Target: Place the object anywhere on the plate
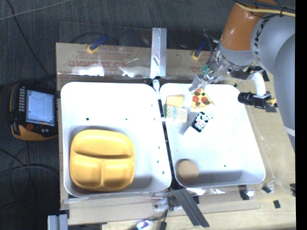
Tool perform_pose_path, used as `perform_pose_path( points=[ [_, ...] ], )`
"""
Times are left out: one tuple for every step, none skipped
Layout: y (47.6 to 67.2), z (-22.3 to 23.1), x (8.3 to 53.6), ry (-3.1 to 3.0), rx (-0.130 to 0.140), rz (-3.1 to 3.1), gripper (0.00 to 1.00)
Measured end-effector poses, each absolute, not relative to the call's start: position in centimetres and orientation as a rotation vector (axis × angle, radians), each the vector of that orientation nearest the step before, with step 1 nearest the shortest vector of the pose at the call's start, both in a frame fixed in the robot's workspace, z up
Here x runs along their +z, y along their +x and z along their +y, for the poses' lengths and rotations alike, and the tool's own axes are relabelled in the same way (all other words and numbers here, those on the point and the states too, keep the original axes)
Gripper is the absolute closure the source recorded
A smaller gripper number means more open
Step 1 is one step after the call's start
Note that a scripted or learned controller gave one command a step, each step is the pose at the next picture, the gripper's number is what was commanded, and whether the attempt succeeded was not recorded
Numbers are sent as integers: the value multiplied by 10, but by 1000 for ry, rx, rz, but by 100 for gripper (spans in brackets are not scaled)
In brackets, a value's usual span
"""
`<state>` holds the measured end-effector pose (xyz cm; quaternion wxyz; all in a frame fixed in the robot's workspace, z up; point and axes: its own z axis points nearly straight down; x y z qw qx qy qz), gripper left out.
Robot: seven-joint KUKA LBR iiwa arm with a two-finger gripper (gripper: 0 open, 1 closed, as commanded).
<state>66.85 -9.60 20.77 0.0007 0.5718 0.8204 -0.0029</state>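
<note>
Yellow plate (pixel 101 158) low in left bin (pixel 76 92); pizza-slice toy (pixel 201 99) up in right bin (pixel 240 143), just under gripper (pixel 200 83), well right of plate. Gripper state: cannot tell.

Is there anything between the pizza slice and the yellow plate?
Yes. The pizza slice lies in the right bin, the plate in the left bin, so the raised bin walls stand between them. The gripper hangs by the slice.
</note>
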Motion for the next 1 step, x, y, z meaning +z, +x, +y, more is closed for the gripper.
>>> perform_pose_path(
  points=[
    [669, -96, 208, 1796, -9, 2576, 0]
  ],
)
